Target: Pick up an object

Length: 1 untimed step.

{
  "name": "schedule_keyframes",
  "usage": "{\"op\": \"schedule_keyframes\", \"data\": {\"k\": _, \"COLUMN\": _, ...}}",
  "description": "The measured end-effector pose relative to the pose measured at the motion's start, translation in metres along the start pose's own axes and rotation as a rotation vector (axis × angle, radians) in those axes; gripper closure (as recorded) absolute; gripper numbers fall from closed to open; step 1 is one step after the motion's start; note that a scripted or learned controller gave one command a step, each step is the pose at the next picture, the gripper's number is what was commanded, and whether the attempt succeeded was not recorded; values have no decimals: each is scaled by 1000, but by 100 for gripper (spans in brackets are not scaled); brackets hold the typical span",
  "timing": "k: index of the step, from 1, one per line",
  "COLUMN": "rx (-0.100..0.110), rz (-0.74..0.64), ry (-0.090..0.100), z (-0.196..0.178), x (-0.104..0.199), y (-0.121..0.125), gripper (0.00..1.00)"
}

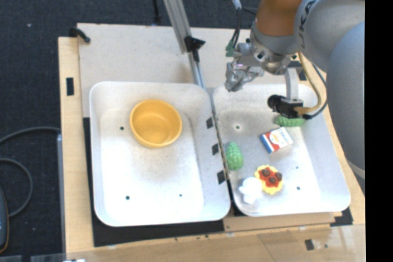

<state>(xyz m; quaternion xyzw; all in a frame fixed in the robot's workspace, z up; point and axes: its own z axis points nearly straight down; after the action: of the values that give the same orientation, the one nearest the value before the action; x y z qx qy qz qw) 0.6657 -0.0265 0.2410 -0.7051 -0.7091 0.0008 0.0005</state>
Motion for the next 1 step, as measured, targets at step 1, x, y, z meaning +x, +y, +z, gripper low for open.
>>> {"op": "schedule_keyframes", "data": {"k": 1, "rx": -4, "rz": -2, "ry": 2, "z": -10, "x": 49, "y": 6, "gripper": 100}}
